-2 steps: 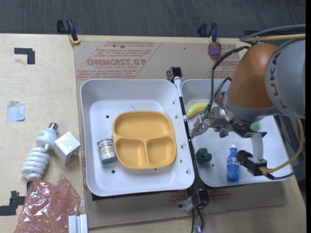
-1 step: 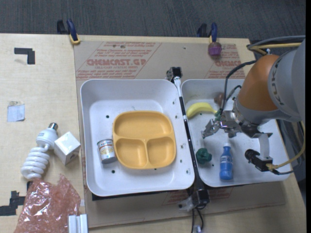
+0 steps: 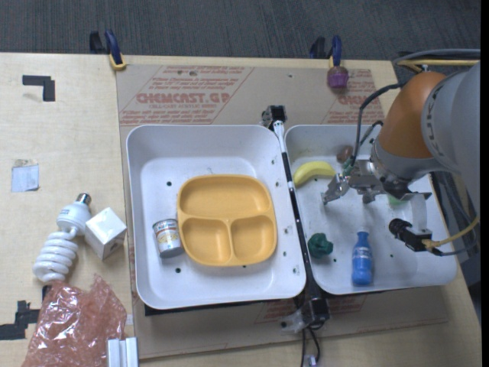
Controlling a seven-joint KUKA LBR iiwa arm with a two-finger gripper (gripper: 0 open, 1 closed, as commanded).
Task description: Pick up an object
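My gripper (image 3: 336, 189) hangs over the right bin (image 3: 428, 277), just below the yellow banana (image 3: 312, 172) that lies near the bin's left wall. Its fingers stand open and nothing shows between them. A blue bottle (image 3: 361, 258) lies toward the bin's front, with a dark green lump (image 3: 320, 245) to its left. A small brownish object (image 3: 346, 154) sits behind the gripper, and a light green piece (image 3: 397, 199) peeks out under the wrist, partly hidden by the arm.
The left bin (image 3: 145, 205) holds a yellow divided plate (image 3: 227, 220) and a small can (image 3: 166, 238) at its left. A divider bar (image 3: 289, 182) runs between the bins. A light bulb (image 3: 61, 243), a white cube (image 3: 105, 232) and crumpled plastic (image 3: 72, 323) lie on the bench at left.
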